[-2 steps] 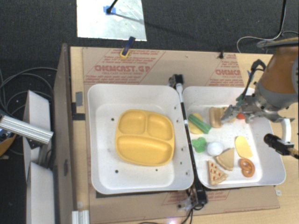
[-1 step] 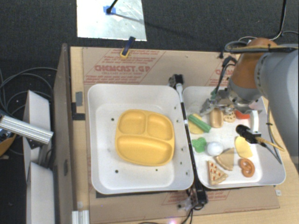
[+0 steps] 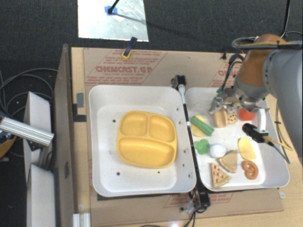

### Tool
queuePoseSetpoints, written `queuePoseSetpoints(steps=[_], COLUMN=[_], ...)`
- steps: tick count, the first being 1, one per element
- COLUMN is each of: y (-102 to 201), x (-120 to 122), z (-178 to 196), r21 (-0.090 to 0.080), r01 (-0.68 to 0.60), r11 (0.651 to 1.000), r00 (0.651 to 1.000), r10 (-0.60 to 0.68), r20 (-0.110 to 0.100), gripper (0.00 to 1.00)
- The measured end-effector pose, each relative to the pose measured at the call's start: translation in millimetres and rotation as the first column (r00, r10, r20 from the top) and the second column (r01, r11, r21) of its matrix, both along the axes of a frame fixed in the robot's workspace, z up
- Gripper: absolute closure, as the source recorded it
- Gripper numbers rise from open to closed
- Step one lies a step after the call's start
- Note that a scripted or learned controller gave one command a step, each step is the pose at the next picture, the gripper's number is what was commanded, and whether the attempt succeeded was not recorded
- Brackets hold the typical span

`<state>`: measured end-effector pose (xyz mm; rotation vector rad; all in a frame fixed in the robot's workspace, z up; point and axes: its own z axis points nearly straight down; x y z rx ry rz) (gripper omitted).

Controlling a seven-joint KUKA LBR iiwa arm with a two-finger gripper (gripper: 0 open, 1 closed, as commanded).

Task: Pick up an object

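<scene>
Over at the right bin (image 3: 283, 176), the grey arm (image 3: 279, 74) comes in from the right and bends down, orange band above the wrist, so the gripper (image 3: 222, 104) sits low at the bin's far side. Can't tell if it's spread or closed, the wrist blocks it. Right under and just beside it are a tan bread-like piece (image 3: 219, 118) and a cracker (image 3: 231, 117), something red (image 3: 246, 114) on its right. Nearer me from it: green stick (image 3: 201, 126), white ball (image 3: 218, 150), pretzel (image 3: 250, 169), pizza slice (image 3: 219, 175). Off to its left, a yellow divided tray (image 3: 146, 139) in the other bin (image 3: 102, 126). Cardboard (image 3: 142, 65) behind reads roughly "CHEMCAST GP".
</scene>
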<state>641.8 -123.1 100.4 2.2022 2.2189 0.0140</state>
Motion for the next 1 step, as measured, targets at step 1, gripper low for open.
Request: queuePoseSetpoints(steps=[1], y=[65.0], x=[6.8], z=[89.5], r21=[0.005], r01=[-0.002], r11=[1.0], r00=[1.0], r10=[0.002], r20=[-0.009], gripper=[1.0])
